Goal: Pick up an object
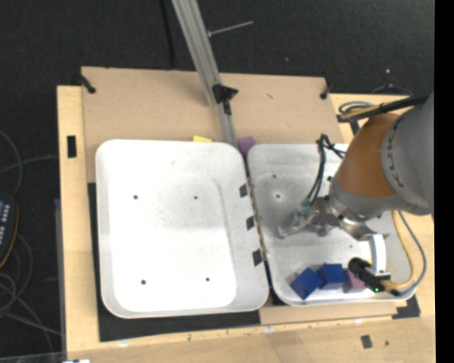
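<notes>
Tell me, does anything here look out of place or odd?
Yes. A yellow piece and a purple block lie outside the bins, wedged behind their far rims, on the bench. The blue blocks sit inside the right bin, near its front edge.

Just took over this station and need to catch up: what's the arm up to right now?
The arm reaches in from the right over the right bin, with its gripper low above the middle of the bin floor. Nothing can be seen between its fingers. The blue blocks and a small purple piece lie at the bin's near edge, apart from the gripper. The left bin sits alongside. No pick is visible yet.
</notes>
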Robot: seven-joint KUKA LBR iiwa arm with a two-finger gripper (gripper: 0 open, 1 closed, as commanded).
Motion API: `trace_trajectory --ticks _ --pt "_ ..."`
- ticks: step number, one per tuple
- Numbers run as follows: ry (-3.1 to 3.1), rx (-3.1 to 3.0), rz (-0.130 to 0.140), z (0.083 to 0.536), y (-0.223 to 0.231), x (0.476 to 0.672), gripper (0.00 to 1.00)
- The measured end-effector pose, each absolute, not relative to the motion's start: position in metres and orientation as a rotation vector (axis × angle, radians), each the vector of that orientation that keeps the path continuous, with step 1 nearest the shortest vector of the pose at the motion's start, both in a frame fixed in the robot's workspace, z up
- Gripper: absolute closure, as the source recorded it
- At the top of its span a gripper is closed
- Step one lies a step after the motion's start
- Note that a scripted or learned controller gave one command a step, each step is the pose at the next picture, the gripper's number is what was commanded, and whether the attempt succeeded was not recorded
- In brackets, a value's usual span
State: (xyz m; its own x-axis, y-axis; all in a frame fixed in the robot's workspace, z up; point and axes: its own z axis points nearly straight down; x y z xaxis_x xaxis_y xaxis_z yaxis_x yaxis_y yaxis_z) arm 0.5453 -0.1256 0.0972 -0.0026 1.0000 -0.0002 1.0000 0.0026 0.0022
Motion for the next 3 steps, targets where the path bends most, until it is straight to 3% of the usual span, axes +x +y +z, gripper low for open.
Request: trace_trajectory --ticks 1,2,3 --pt "2.219 2.212 0.005 0.124 -0.155 0.594 0.0" --pt "2.212 2.227 0.0 0.098 -0.206 0.537 0.0" --pt "2.212 2.218 0.005 0.11 -0.205 0.541 1.0"
